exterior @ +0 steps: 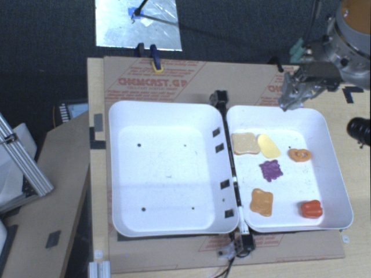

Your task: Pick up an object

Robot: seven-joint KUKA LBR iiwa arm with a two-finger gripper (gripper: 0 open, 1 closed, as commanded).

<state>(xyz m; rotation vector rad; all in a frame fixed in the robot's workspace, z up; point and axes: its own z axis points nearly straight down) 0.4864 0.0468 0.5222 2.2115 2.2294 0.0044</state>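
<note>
White right bin (pixel 330 138): six food pieces | end effector (pixel 290 100) above rim

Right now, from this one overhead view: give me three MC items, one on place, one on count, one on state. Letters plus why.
1. Which bin holds the toy food pieces?
A. left bin
B. right bin
C. both bins

2. How many pieces lie in that bin?
A. four
B. six
C. nine

3. Where is the gripper?
A. above the right bin's far rim, off the pieces
B. pressed on the purple piece
C. over the left bin

Answers:
1 B: all pieces lie in the right bin.
2 B: toast slice, yellow piece, pretzel, purple piece, orange piece, red piece.
3 A: the gripper hangs at the far rim, touching none.
</note>
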